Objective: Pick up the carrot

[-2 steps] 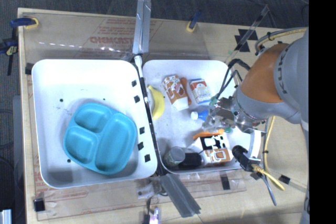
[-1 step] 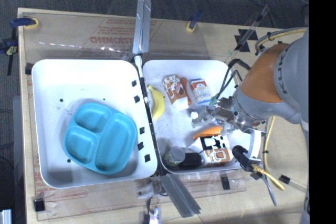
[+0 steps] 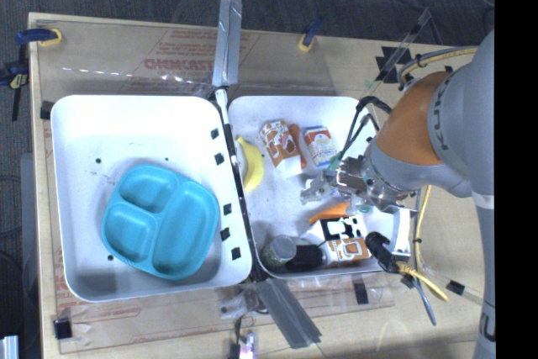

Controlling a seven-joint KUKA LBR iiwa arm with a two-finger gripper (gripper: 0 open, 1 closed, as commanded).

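Note:
The carrot (image 3: 328, 213) is a small orange piece lying in the right bin (image 3: 290, 109), near its right wall. My gripper (image 3: 319, 189) hangs directly above and slightly behind the carrot, low in the bin, its metal tip close to the carrot's upper edge. The view does not show whether they touch. The grey arm with its orange band (image 3: 412, 130) comes in from the right over the bin's rim and hides the bin's right side.
In the right bin lie a yellow banana (image 3: 250, 164), two snack packets (image 3: 282, 143) (image 3: 319, 145), a printed box (image 3: 346, 241) and a dark bottle (image 3: 294, 254) along the front wall. The left bin (image 3: 76, 122) holds a blue divided plate (image 3: 161, 219).

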